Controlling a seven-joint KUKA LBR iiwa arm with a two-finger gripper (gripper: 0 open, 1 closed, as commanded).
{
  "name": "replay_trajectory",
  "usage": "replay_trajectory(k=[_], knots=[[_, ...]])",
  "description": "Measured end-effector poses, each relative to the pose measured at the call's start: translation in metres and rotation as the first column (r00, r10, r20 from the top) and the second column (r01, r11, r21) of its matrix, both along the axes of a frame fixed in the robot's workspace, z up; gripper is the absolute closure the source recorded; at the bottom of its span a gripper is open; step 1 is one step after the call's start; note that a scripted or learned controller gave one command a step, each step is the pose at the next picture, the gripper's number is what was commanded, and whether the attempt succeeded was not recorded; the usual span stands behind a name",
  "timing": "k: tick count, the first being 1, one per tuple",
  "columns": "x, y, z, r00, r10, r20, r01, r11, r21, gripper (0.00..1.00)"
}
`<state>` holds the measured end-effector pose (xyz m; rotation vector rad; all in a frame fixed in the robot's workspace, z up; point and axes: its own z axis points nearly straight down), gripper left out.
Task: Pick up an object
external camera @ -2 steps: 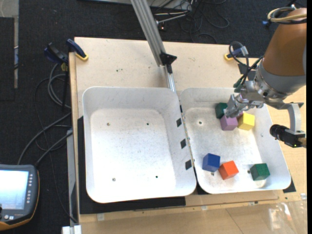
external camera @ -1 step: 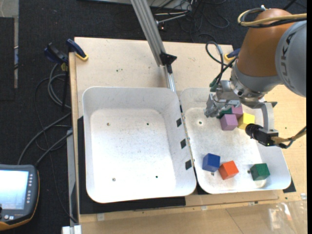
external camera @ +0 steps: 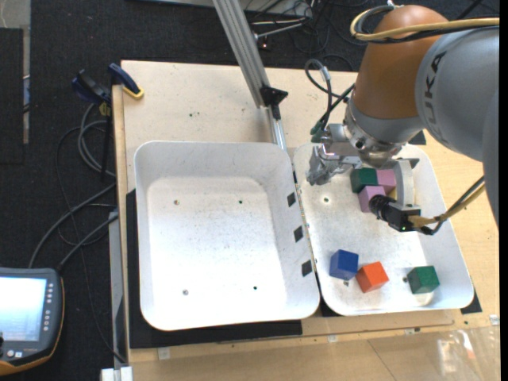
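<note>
My gripper (external camera: 321, 168) hangs over the upper left part of the right bin (external camera: 329, 221), under the grey and orange arm. Just to its right lie a dark green block (external camera: 364, 178) and a pink block (external camera: 371, 198), touching each other and partly covered by the wrist. Nothing can be seen held in the gripper. Along the bin's near side sit a blue cube (external camera: 344, 263), an orange cube (external camera: 371, 276) and a green cube (external camera: 423, 279).
The left bin (external camera: 147, 213) stands beside the right one, sharing a middle wall with black tabs. A slanted metal post (external camera: 242, 42) rises behind the bins. Cables and a clamp (external camera: 107, 86) lie at the bench's left edge.
</note>
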<state>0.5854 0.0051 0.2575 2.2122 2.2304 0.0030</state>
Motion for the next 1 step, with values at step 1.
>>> replay_trajectory(k=[1], knots=[[0.0213,0.0535,0.0008,1.000,0.000,0.001,0.000,1.000,0.001,1.00]])
